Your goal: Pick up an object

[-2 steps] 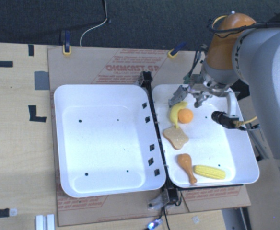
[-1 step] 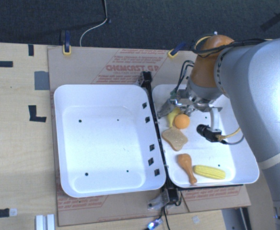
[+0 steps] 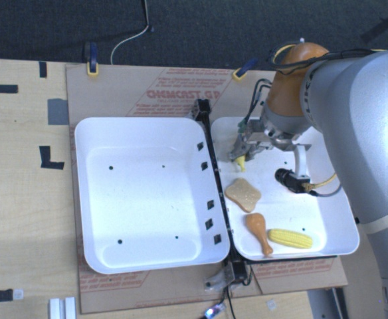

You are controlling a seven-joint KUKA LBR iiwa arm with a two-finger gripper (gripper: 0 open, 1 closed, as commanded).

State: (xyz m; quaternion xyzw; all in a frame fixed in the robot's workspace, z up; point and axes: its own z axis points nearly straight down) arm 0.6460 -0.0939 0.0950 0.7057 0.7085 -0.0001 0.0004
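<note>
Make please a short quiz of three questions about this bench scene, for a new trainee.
1. True or false: the corn cob lies in the left bin.
2. Which item lies nearest the gripper? A) toast slice B) drumstick C) small yellow piece
3. Fill in: the arm reaches over the ____ bin.

Key: 1. False, it lies in the right bin. 2. C. 3. right.

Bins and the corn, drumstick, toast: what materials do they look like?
Bins: thin white plastic, probably, with a soft sheen and rounded moulded corners. Corn, drumstick and toast: likely plastic or rubber toy food, given the flat uniform colour and smooth matte surfaces.
</note>
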